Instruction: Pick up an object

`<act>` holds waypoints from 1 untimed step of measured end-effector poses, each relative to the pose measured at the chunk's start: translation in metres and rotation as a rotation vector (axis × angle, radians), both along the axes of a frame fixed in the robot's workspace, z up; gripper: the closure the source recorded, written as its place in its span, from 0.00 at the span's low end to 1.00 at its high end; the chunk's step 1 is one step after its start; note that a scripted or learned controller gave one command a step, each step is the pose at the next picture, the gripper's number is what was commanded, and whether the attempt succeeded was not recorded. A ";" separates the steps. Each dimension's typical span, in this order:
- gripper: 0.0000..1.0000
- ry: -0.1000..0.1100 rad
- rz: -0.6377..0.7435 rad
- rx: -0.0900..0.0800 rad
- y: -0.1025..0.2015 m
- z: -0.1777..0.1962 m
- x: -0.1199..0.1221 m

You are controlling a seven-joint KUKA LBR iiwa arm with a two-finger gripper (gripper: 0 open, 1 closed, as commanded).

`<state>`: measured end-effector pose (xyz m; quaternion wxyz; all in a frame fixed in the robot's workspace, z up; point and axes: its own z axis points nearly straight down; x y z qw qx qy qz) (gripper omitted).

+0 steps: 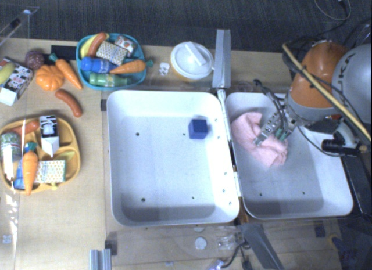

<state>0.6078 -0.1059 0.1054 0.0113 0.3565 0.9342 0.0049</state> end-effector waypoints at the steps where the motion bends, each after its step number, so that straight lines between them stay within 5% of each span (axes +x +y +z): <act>1: 1.00 0.017 -0.088 0.000 0.052 0.081 0.036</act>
